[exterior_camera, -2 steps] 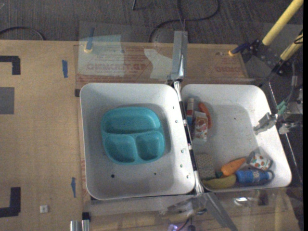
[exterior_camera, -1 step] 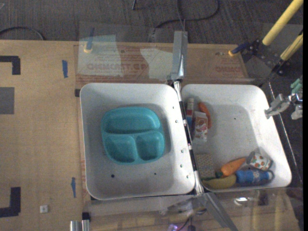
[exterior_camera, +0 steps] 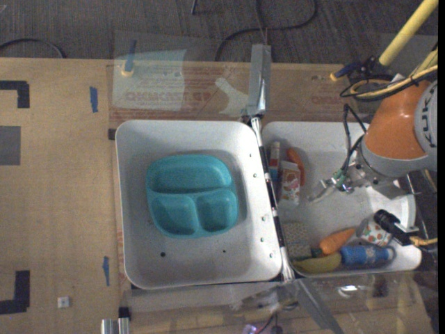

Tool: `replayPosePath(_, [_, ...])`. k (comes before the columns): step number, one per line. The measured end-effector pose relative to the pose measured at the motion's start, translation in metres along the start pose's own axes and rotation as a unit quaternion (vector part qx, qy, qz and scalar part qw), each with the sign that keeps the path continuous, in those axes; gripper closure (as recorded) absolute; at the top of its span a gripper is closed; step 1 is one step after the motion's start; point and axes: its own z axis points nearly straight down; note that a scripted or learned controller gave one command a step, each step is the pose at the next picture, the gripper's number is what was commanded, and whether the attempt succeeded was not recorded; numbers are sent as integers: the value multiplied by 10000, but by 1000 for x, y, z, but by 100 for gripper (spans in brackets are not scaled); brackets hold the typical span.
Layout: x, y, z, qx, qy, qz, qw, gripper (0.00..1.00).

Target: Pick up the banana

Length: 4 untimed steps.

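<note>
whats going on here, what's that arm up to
A grey robot arm with an orange band reaches from the right over the right-hand white bin, its two-finger gripper hanging above the bin's middle with nothing between its fingers. The yellow banana it is meant to pick up lies untouched at the bin's near edge, beside an orange carrot-shaped toy and a blue object. The left-hand white bin holds a teal divided plastic tray.

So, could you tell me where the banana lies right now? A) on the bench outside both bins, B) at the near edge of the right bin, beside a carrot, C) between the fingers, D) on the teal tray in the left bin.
B: the banana lies at the near edge of the right bin, just below a carrot, apart from the gripper.
</note>
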Motion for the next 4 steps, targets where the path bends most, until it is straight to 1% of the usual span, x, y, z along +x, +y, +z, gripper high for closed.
replayPosePath(1, [48, -12, -5, 16, 16, -980, 9952, 0])
replayPosePath(2, [5, 30, 7, -17, -11, 712, 9975, 0])
replayPosePath(3, [-34, 86, 9, 1, -10, 1029, 9947, 0])
replayPosePath(4, [-94, 80, -65, 0, -15, 2351, 9720, 0])
